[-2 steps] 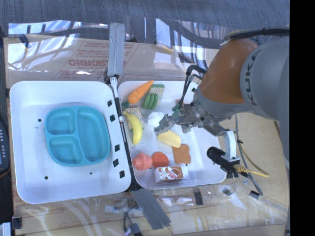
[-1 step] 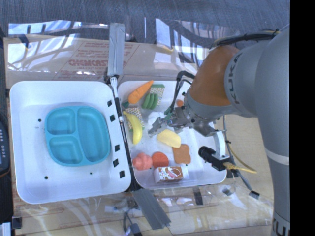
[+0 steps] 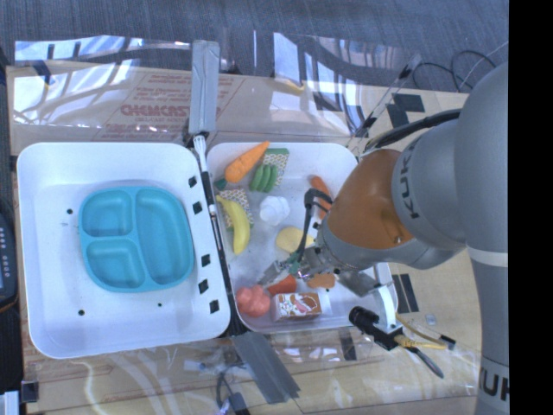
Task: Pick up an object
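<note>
The right bin holds several toy foods. An orange carrot and a green pod piece lie at its far left, with a yellow banana and a white cup below them. A yellow lump sits mid-bin. At the near edge are a red tomato, a red-and-white carton and a small red-orange piece. My gripper is low in this bin, just below the yellow lump and above the carton. The wrist hides the bin's right half.
The left bin holds a blue divided tray. A small orange piece lies beside the wrist near the far wall. A grey divider with black clips runs between the two bins.
</note>
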Action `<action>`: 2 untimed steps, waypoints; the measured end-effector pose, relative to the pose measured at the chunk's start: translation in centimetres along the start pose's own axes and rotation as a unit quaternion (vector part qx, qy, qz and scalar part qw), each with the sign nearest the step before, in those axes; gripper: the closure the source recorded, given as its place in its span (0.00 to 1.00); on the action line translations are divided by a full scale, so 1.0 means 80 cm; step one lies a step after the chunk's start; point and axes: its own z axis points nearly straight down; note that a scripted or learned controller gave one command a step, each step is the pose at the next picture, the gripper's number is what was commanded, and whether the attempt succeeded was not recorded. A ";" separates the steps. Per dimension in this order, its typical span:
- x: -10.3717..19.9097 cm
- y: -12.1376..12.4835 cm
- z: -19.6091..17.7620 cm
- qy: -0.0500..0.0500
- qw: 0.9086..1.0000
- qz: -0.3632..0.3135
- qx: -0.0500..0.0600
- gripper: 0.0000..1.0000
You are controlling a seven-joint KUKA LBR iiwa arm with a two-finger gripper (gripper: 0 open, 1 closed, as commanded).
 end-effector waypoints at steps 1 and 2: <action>0.014 -0.007 -0.103 -0.001 0.995 0.095 -0.002 0.00; 0.039 0.003 0.000 -0.002 0.997 0.074 -0.004 0.00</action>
